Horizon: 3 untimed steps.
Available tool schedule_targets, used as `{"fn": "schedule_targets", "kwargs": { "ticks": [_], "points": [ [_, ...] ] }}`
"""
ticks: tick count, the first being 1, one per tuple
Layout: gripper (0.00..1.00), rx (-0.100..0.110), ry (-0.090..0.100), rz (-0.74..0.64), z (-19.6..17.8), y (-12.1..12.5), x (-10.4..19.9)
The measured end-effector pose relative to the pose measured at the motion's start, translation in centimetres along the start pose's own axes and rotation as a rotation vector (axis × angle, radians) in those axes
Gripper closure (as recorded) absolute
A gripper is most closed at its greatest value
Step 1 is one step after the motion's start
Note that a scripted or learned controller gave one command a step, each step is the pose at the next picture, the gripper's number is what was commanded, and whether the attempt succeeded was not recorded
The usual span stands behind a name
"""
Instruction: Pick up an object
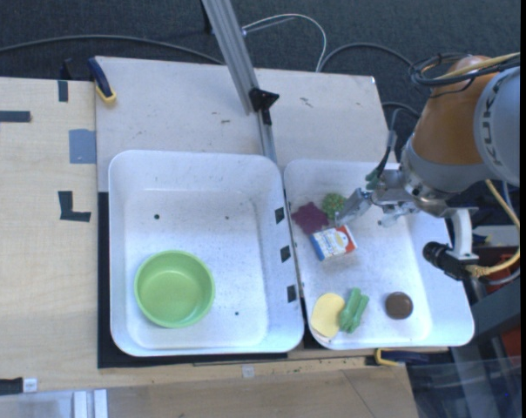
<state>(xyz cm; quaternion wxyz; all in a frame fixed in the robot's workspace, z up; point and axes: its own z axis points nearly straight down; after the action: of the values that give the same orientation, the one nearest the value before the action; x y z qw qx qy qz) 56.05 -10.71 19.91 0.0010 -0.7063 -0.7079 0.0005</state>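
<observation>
Leftward, green bowl (174,287) in bin (193,168)

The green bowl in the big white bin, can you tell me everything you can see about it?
The green bowl is round and lime green, with a smooth look like plastic. It stands upright with its open side up, and nothing shows inside it. It sits on the floor of the left bin, in the corner nearest the camera on the left, close to the bin's walls. Nothing else lies beside it, and the gripper is far off, over the right bin.
</observation>
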Motion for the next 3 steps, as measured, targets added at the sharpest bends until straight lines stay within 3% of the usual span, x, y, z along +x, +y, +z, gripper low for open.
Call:
{"fn": "schedule_targets", "kwargs": {
  "ticks": [1, 2, 3],
  "points": [
    [0.0, 0.0, 0.0, 0.0, 0.0, 0.0, 0.0],
    [0.0, 0.006, 0.0, 0.002, 6.2, -0.9, 0.1],
    [0.0, -0.002, -0.003, 0.001, 11.1, -0.8, 0.1]
  ]
}}
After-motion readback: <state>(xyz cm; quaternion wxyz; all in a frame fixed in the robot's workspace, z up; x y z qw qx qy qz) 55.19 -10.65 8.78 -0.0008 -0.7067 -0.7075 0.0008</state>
